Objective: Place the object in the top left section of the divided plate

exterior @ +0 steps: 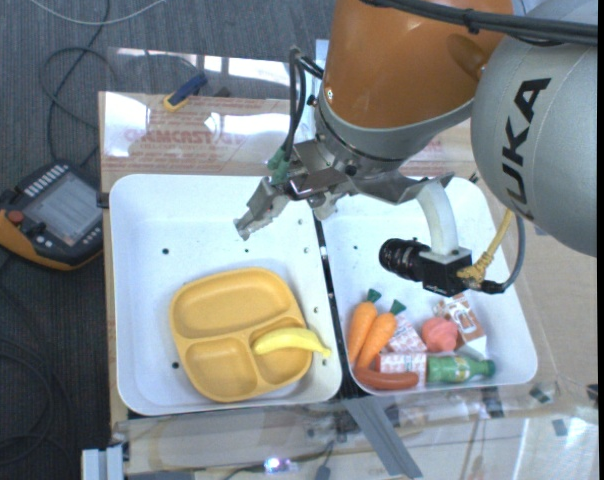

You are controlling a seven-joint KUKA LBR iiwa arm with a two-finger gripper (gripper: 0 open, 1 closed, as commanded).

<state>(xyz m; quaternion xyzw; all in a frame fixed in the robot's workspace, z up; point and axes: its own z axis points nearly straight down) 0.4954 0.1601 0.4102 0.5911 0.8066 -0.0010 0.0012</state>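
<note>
- You see carrots (370, 330), a bottle (460, 370) and other toys low in the right bin (502, 218).
- The yellow banana (290, 342) lies in the plate's (217, 308) lower-right section.
- Your hand (250, 222) hovers above; grip unclear.

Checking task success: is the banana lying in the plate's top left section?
No, the banana lies in the lower right section of the yellow divided plate.

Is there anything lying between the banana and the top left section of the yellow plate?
Nothing visible. The banana lies on the yellow divided plate, across the ridge above its lower right section. The top left section is bare, with only the low ridge between them. The gripper hangs over the left bin, above the plate.
</note>
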